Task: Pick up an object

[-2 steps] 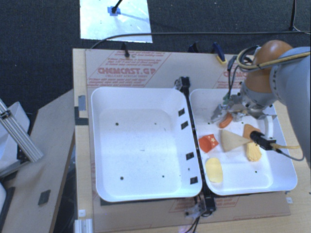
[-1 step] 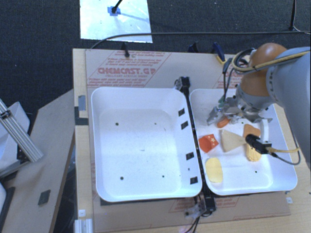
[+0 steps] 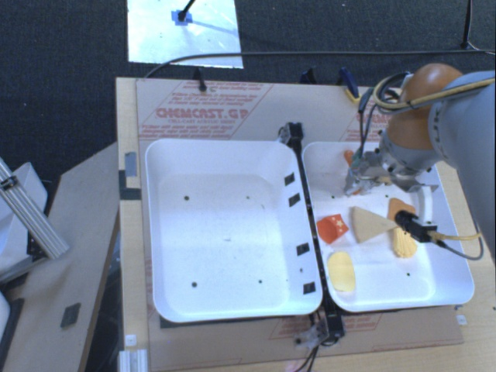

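Observation:
My gripper (image 3: 358, 186) hangs low over the back part of the right bin (image 3: 434, 285), just above its floor. In front of it lies a tan wedge (image 3: 370, 223), with a red piece (image 3: 333, 227) to its left near the divider. A pale yellow oval (image 3: 341, 271) rests nearer the front. A yellow lumpy piece (image 3: 403, 242) and an orange piece (image 3: 399, 206) lie to the right, partly under a black cable. A small orange bit (image 3: 349, 156) shows behind the gripper. I see nothing held in the gripper.
The left bin (image 3: 167, 208) sits beside the right one, with black clips (image 3: 298, 200) along the shared rim. The grey arm (image 3: 457, 122) covers the right bin's back right corner. A silver sheet (image 3: 184, 22) lies beyond the bench.

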`<move>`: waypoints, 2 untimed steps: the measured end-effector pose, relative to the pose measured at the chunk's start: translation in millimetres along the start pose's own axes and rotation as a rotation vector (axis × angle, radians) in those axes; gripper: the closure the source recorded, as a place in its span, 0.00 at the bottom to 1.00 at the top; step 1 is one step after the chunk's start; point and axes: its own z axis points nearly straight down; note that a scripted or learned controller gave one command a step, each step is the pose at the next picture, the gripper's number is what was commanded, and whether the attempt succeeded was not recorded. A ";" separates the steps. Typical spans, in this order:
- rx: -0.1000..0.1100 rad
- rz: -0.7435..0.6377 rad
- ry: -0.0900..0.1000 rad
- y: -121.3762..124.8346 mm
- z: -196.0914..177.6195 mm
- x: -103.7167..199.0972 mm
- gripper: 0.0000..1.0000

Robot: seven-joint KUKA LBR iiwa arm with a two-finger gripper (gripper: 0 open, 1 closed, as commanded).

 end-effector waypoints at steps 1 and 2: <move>0.001 0.000 0.000 -0.2 0.5 0.0 0.00; 0.010 0.008 0.003 -89.8 12.5 8.5 0.00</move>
